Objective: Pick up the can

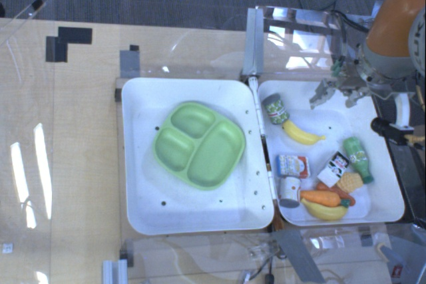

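Observation:
A small can (274, 108) with a green label lies near the back left corner of the right bin (393, 213), just above a yellow banana (301, 134). My gripper (337, 97) hangs over the back of that bin, to the right of the can and apart from it. It is open, its two fingers (320, 95) spread wide with nothing between them.
The right bin also holds a white and red carton (292, 165), a short grey-white cylinder (289, 189), a carrot (321, 197), a second banana (326, 211), a green bottle (357, 157) and a small box (334, 169). A green divided plate (199, 144) lies in the left bin (136, 209).

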Tool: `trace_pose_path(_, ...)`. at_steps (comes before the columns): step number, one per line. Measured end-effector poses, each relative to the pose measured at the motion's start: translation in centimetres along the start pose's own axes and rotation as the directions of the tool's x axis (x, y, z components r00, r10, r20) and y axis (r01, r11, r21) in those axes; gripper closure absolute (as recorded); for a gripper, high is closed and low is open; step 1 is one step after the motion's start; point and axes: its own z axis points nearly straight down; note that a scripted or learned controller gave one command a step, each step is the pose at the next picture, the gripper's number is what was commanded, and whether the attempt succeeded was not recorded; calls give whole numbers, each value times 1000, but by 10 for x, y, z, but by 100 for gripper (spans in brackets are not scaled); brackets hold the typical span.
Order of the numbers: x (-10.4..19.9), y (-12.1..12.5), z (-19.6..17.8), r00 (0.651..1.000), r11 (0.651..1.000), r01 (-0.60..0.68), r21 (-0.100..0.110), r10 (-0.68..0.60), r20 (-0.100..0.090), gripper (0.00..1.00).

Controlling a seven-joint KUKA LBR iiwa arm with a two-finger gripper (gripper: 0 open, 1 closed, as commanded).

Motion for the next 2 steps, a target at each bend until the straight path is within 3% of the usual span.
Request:
trace_pose_path(1,100,5,13,997,997,-81,1,81,-3,0)
trace_pose_path(2,68,17,13,928,928,-374,1,374,-1,0)
